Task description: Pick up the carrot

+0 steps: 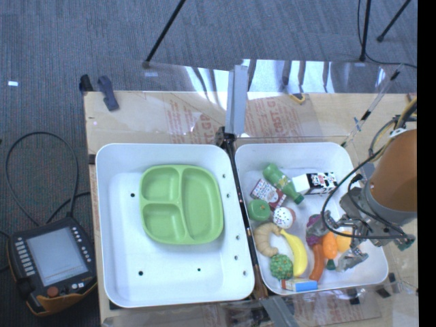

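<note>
The carrot (317,263) is a slim orange piece lying lengthwise near the front of the right bin (340,152), beside the banana (296,249). My gripper (343,240) hangs low over the bin's right side, just right of the carrot's upper end. It is open, one finger (332,221) toward the back and the other (354,256) toward the front. A small round orange fruit (330,244) and a yellow piece (345,238) sit between the fingers. The carrot itself lies outside them.
The right bin also holds a green bottle (281,182), a small milk carton (315,181), a red packet (266,192), a green round fruit (259,210), broccoli (281,266) and a purple item (315,229). A green divided plate (181,204) lies in the left bin (119,251).
</note>
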Action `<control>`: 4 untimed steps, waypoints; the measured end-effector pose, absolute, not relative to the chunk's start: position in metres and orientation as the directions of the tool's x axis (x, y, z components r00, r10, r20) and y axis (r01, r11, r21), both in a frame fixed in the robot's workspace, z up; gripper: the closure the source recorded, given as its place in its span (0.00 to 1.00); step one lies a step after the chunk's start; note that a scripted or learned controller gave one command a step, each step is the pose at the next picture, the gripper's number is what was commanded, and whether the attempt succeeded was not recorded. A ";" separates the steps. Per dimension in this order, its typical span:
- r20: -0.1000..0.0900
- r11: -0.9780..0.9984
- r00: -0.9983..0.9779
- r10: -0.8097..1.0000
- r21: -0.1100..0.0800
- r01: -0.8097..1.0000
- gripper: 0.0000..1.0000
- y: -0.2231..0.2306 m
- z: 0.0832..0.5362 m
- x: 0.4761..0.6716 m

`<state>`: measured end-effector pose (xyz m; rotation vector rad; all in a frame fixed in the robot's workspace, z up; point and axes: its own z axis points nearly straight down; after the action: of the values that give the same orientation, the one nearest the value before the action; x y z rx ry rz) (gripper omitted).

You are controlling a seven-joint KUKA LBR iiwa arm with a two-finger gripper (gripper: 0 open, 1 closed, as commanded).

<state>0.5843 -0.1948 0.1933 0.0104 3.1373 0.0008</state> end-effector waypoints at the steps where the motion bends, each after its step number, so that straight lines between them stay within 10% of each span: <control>1: 0.000 0.874 -0.874 -0.485 0.004 -0.485 0.00 -0.168 0.147 0.484; 2: -0.002 1.000 -1.000 0.009 0.001 0.009 0.00 -0.204 0.096 0.594; 3: -0.001 0.682 -0.682 -0.731 0.003 -0.732 1.00 -0.133 0.107 0.488; 4: -0.004 0.677 -0.677 -0.736 0.005 -0.736 1.00 -0.130 0.117 0.490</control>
<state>0.4895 -0.1295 0.1165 -1.2620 2.8755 0.0094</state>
